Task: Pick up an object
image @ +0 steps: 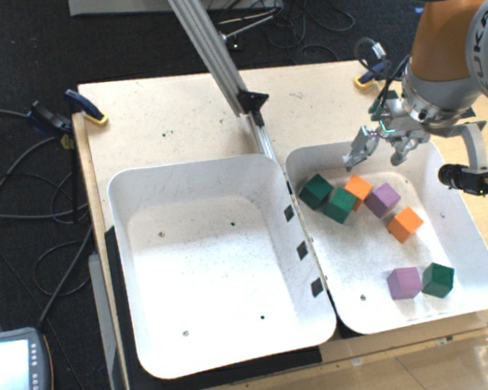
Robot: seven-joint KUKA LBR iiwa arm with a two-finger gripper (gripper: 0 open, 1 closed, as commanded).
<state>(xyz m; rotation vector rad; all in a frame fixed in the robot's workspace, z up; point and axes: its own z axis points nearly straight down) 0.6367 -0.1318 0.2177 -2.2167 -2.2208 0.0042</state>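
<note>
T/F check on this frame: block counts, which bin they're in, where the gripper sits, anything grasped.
1. All blocks lie in the right bin. True.
2. There are three purple blocks. False: two, one purple block in the cluster and another near the front.
3. The gripper is above the right bin's far edge, with nothing between its jaws. True.
4. The green block at the front touches an orange one. False: it sits beside the front purple block; the lone orange block lies apart.
5. The left bin holds a green block. False: none there.
</note>
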